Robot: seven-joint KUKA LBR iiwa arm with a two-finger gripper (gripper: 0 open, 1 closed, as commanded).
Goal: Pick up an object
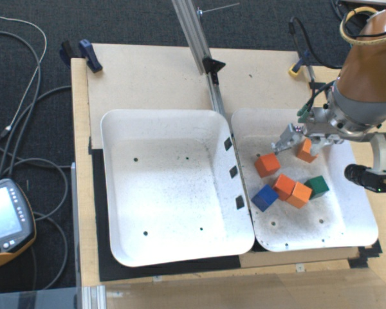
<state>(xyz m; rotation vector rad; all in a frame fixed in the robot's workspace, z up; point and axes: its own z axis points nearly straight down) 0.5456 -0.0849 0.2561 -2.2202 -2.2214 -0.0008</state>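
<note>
I am seeing the gripper hanging just above a small orange block; its opening I cannot tell.

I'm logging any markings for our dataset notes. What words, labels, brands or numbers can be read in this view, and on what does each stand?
No readable text.
Handheld pendant at the left edge: its screen is lit, but its contents are too blurred to read.
Black tabs on the bin wall: plain, unmarked.
Coloured blocks: no lettering visible.
</note>
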